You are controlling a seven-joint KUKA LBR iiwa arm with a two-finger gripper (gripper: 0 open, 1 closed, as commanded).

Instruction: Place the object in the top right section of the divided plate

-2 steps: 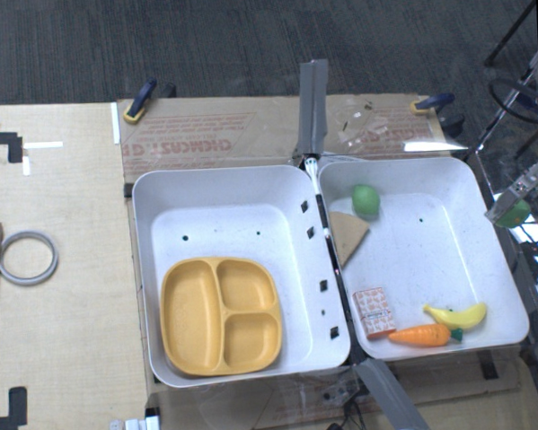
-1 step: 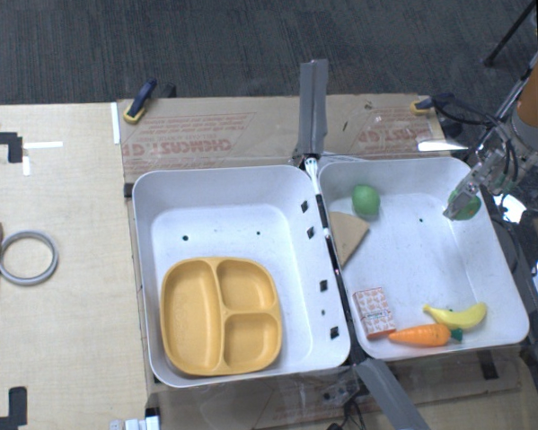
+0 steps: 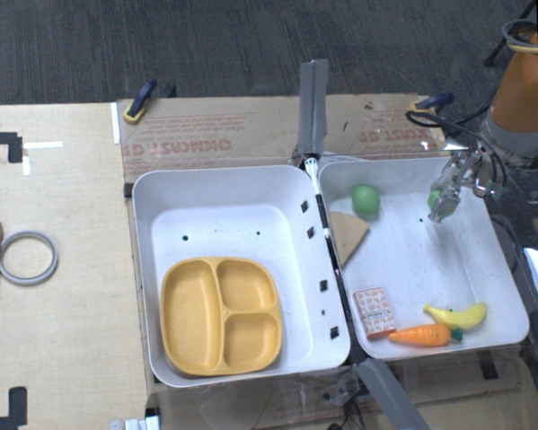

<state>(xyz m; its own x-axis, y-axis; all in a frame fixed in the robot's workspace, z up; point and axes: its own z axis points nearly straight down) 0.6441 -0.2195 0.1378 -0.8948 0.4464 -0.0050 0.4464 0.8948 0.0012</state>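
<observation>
White plastic, two shallow bins set side by side at mid-frame. Left bin (image 3: 152, 216) holds one item: a yellow divided plate (image 3: 222, 314), lying flat in the lower left part of that bin, three compartments, one long section on its left and two smaller ones stacked on its right. All three sections are bare.

Right bin (image 3: 488, 270) holds five loose items. A green ball (image 3: 365, 200) sits near the upper left corner of that bin. A tan wedge (image 3: 346, 234) lies just below it, against the bin's left wall. A small printed box (image 3: 374, 310) lies at lower left. An orange carrot (image 3: 420, 336) lies along the bottom edge, its leafy end touching or just beside a yellow banana (image 3: 458, 316) to its right.

Arm enters from the right of the frame, orange band visible at upper right. Gripper (image 3: 442, 205) hangs over the upper right part of the right bin, tilted down and to the left. Nothing is seen between its fingers, and it stands well apart from every item; the green ball is the nearest, off to its left. Whether the jaws are apart or together cannot be told at this resolution
</observation>
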